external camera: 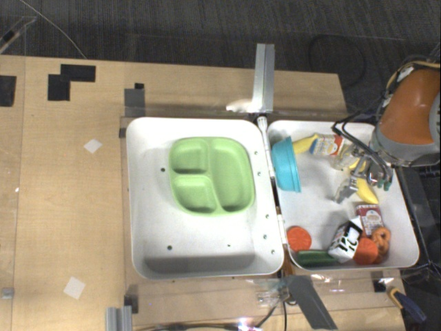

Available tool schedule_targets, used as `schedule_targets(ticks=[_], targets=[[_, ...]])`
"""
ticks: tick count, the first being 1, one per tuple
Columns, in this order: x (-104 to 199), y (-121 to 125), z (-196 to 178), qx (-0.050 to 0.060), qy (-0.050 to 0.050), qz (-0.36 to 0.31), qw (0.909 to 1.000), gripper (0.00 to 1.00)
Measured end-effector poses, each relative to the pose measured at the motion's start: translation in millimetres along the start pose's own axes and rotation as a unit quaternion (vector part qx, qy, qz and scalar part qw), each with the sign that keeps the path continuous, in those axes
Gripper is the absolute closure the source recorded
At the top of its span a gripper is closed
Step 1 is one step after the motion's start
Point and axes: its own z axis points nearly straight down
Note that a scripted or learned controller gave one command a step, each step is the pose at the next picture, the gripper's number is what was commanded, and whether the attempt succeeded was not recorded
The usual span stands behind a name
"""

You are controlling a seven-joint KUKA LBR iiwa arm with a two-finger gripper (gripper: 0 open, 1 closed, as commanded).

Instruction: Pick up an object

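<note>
My gripper (362, 183) hangs over the right bin (413, 254), near its upper right part, below the orange band of the arm (410, 112). It looks open, with one grey finger (342, 193) pointing down-left. A yellow banana-like piece (367, 193) lies just under it; nothing is visibly held. A tilted blue bowl (285, 164) leans at the bin's left wall. Beside it lie a yellow item (305, 144) and a small bottle (331, 145). At the front sit an orange disc (299, 238), a green cucumber (314, 258), a black-and-white carton (344, 241) and a red packet (369, 218).
The left bin (151, 240) holds a green divided plate (210, 175). A metal post (264, 74) stands behind the wall between the two bins. An orange-red item (368, 249) and a brown ring (381, 236) crowd the right bin's front right corner. Wooden bench (62, 205) lies to the left.
</note>
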Motion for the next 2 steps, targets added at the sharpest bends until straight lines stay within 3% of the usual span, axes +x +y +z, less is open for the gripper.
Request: schedule_targets(ticks=[1,2], targets=[[38,21,-2,0.0,0.0,0.002,1.0,0.0],[33,23,-17,-0.001,-0.01,-0.001,0.9999,1.0]])
